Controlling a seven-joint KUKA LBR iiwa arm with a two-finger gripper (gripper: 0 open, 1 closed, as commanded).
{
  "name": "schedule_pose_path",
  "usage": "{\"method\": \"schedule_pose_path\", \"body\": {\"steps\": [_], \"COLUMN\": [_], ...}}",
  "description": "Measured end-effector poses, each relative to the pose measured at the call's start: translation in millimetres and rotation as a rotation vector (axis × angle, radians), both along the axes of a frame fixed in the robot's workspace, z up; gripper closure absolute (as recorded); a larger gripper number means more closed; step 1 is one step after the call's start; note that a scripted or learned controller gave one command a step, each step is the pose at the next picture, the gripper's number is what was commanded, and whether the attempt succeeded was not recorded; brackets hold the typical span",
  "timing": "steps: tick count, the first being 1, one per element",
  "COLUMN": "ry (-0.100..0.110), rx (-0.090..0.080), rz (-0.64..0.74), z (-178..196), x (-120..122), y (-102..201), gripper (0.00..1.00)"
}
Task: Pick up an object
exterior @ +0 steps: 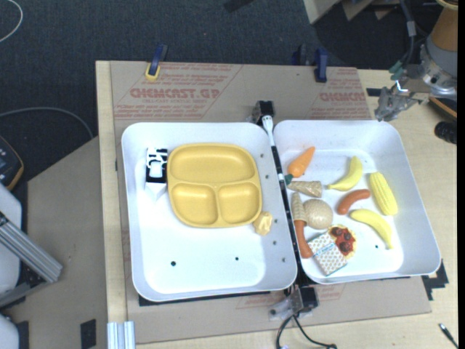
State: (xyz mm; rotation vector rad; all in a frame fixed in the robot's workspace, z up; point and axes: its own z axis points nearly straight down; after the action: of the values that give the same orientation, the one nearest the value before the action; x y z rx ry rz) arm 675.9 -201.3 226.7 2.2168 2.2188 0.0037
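Observation:
My gripper (389, 106) hangs over the far right corner of the right bin (414, 167), above its rim and apart from every object. Toy food lies in that bin: an orange carrot (300, 161), a yellow banana (349, 174), a corn cob (382, 193), a red sausage (354, 199), a second banana (374, 225), a cone (305, 188), a beige round piece (317, 212), a pizza slice (342, 240) and a checkered packet (327, 257). The nearest items to the gripper are the corn cob and the upper banana.
The left bin (203, 267) holds a yellow divided plate (214, 182), a black-and-white item (155, 165) at its left and a small yellow piece (263, 224) by the dividing wall. Clamps (153, 67) (320, 64) sit on the board's far edge.

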Motion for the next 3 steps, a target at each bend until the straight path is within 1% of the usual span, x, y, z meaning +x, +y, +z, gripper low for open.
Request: {"method": "schedule_pose_path", "body": {"steps": [1,2,3], "ry": [0.008,0.008,0.009], "rx": [0.003,0.004,0.005], "rz": [0.001,0.003,0.003], "z": [7.9,12.5,17.9], "x": [-31.5,-61.4,-101.8], "y": [31.9,77.8,117.0], "gripper": [1.00,1.00,1.00]}}
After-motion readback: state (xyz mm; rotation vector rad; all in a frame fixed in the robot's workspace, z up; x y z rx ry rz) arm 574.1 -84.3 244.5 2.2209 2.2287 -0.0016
